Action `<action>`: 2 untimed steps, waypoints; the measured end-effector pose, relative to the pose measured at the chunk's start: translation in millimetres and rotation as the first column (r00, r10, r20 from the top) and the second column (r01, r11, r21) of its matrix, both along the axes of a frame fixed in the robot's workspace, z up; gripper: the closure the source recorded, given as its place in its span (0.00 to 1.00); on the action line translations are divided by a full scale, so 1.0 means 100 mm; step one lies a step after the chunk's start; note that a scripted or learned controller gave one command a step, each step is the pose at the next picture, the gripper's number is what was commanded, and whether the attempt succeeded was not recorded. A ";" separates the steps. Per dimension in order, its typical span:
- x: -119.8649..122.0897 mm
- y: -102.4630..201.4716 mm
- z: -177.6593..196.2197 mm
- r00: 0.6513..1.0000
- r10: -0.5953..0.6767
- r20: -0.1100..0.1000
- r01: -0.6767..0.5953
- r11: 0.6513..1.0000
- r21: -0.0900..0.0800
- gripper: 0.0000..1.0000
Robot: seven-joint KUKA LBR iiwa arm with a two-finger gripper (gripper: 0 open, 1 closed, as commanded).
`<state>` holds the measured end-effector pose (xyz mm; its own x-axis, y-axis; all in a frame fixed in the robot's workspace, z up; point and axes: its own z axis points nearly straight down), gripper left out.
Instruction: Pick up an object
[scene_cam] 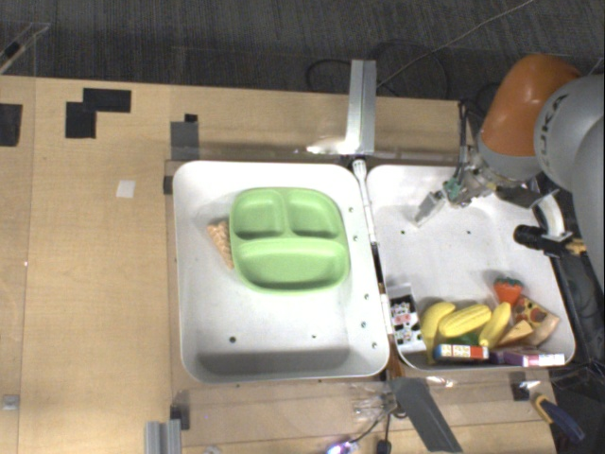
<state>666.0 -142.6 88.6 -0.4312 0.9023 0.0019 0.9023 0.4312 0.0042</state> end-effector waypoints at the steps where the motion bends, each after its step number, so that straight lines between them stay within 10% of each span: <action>1: 0.05 0.55 0.42 0.992 0.127 0.007 -0.127 0.992 -0.005 0.00; 2: -0.53 0.51 0.03 0.991 0.132 0.014 -0.132 0.991 -0.006 0.00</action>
<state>613.5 -91.4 91.3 -0.5464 0.8375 -0.0096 0.8373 0.5465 0.0139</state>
